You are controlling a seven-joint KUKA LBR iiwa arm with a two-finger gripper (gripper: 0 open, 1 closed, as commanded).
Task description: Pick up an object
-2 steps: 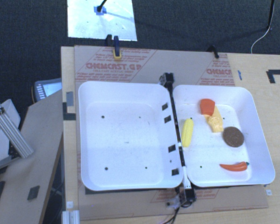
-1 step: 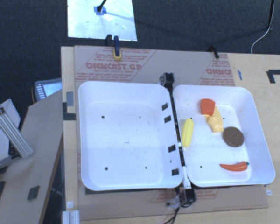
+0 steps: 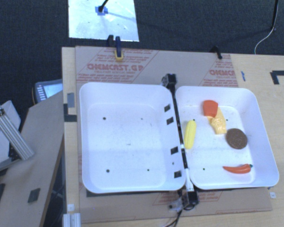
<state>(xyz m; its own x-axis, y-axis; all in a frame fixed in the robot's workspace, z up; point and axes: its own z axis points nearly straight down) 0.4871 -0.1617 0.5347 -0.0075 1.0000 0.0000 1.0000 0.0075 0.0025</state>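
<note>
Nearest the camera, in the right bin (image 3: 269, 170), a red chilli pepper (image 3: 236, 169) lies on its side at about five o'clock on the bin floor. Beyond it, a brown round disc (image 3: 236, 138) sits at about three o'clock, and a yellow corn cob (image 3: 190, 134) lies along the bin's left wall at nine o'clock, well apart from the disc. Just past the disc, a pale yellow piece (image 3: 219, 123) touches an orange block (image 3: 209, 108) at about twelve o'clock. The left bin (image 3: 128, 141) sits side by side with the right one, with small black clips (image 3: 170, 121) along the seam between them. Both bins rest on a cardboard sheet (image 3: 146, 63) with red print, held at its far edge by a yellow clamp (image 3: 118, 56). Farthest away, a silvery square plate (image 3: 103, 13) lies on dark carpet. Whether the claw is spread or pressed together cannot be told.
</note>
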